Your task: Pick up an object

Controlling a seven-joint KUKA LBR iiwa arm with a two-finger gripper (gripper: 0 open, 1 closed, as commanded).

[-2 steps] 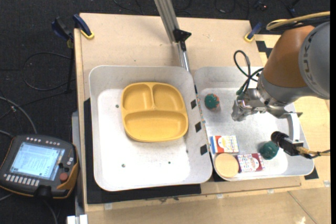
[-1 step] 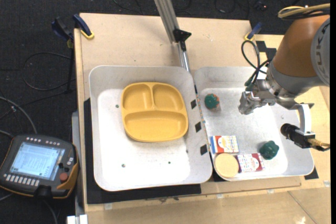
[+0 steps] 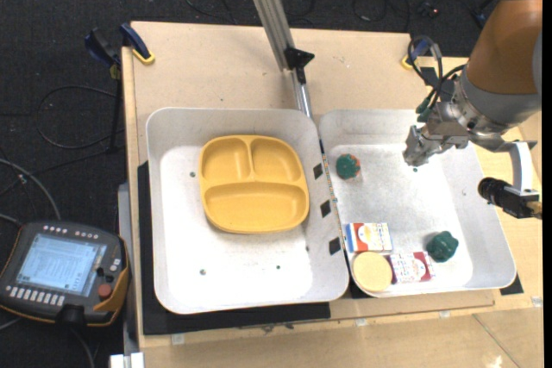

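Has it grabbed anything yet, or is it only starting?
Nothing looks picked yet. The gripper hangs over the right bin, near the green ball, with nothing seen in it. The cartons, the lid and the green toy lie in the bin. The whole pick remains.

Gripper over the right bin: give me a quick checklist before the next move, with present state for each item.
1. Gripper is above the right bin: ok, near its far side.
2. Nothing held: cannot tell, the gripper is too small in this view to read.
3. A target is close: ok, the green ball lies on the bin floor beside the gripper, apart from it.
4. Target stands free: ok, the ball touches nothing. The cartons and the round lid crowd together at the near edge.
5. Other green object reachable: ok, it lies alone.
6. Yellow tray out of the way: ok, in the left bin.
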